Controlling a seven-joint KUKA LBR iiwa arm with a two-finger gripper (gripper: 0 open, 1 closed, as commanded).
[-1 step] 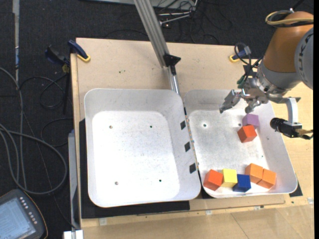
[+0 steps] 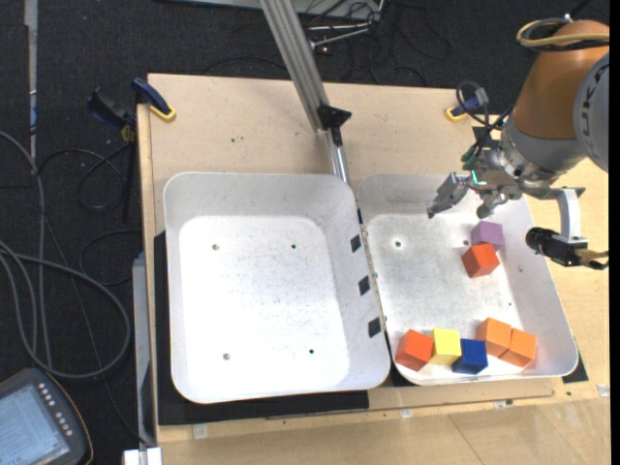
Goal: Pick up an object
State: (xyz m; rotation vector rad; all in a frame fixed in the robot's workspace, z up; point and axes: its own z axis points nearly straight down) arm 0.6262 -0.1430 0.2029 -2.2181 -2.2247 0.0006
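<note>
The light is even and rather bright, the white bins (image 2: 262,279) are almost washed out. Shadows are soft and short. The picture is slightly grainy, with dark floor corners

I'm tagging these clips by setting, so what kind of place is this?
Likely a robotics lab test bench: a robot arm over two white bins, coloured blocks for grasping, and loose cables on dark floor.

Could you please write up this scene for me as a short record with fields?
arm: grey KUKA arm, its hand above the right white bin, fingers spread
near hand: pale purple block touching red-orange block
front row, right bin: red-orange cube, yellow cube, blue cube, two orange cubes
held: nothing
</note>
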